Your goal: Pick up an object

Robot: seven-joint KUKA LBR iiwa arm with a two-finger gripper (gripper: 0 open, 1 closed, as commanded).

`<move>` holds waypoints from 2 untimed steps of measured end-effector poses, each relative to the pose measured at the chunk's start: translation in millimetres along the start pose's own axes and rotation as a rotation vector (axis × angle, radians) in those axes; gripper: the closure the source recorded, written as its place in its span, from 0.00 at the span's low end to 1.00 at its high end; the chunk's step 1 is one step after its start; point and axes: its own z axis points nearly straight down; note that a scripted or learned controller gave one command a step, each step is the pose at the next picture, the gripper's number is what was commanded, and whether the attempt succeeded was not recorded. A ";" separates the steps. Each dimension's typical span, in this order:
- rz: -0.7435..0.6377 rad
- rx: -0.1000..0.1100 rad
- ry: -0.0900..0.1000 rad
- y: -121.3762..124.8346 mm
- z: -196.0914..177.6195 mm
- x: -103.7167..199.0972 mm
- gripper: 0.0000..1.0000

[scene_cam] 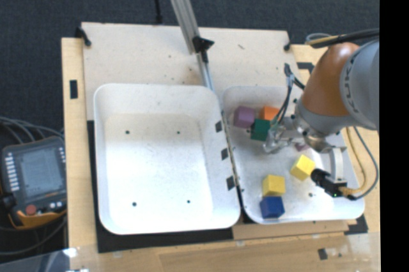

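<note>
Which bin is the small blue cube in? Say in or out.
In. The small blue cube lies inside the right white bin, near its front rim, just below a yellow cube.

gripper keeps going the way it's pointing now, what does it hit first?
Probably the small green cube: the two-finger gripper points left, its tip right beside it. The purple cube lies just beyond. Height is unclear from this slanted view.

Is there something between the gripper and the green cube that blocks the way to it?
Nothing visible does. The gripper is in the right bin, right beside the green cube. A purple cube and an orange cube crowd the green one on its far sides.
</note>
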 end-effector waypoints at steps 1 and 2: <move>-0.009 -0.001 -0.001 1.3 -44.4 3.3 1.00; -0.008 -0.004 -0.002 6.5 -105.4 -6.0 1.00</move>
